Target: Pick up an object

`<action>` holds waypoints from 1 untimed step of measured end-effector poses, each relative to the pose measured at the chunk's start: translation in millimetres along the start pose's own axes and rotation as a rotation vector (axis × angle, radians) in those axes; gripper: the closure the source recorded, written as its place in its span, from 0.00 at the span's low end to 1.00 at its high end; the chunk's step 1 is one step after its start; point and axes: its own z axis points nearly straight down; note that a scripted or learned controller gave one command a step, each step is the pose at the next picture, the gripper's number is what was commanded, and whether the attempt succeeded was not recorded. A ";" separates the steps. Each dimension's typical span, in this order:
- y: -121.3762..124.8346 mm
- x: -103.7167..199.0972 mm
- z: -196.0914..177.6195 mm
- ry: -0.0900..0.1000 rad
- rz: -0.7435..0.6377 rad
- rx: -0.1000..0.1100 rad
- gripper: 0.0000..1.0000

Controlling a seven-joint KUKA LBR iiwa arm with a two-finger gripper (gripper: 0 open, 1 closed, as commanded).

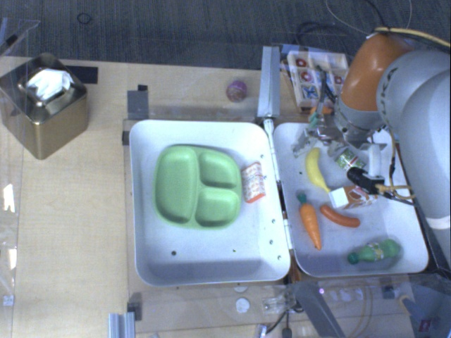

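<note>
Yellow banana (317, 170) just beside claw (317, 135), nearer camera; long axis points from claw toward carrot (311, 221); claw's state cannot be told.

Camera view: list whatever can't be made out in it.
In the camera view:
The right bin: its far right corner lies under the arm.
The red-and-white packet in the left bin: its print is too small to read.
The green object at the right bin's near edge: too blurred to identify.
The printed card behind the right bin: partly covered by the arm.
</note>
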 end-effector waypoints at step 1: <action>2.4 1.5 -9.8 0.001 -0.004 -0.004 1.00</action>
